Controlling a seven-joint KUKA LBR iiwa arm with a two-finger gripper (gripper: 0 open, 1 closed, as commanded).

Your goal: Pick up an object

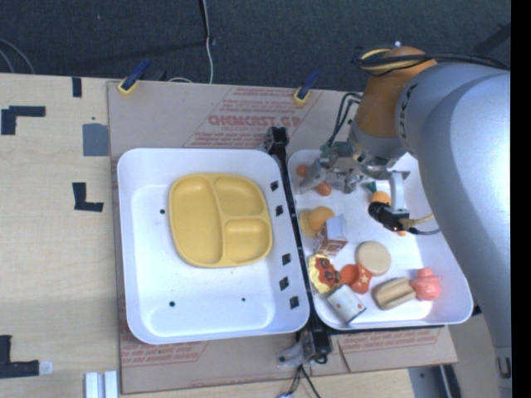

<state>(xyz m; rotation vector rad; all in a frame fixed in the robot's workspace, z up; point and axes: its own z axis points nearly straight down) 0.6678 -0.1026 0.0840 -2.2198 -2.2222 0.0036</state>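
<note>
Camera view, for you to check: gripper (pixel 338 175) sat low over the far end of the right bin (pixel 452 284), just beside a small orange piece (pixel 323 188). Couldn't tell its state. The other toys lay nearer: yellow lump (pixel 316 220), round bun (pixel 373 257), hot dog (pixel 392 292), pink piece (pixel 427 283), small carton (pixel 346 304). Left bin (pixel 137 247) held a yellow divided tray (pixel 221 220).

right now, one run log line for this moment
arm: over right bin | pincer: low at far end by small orange item | yellow tray: left bin
</note>
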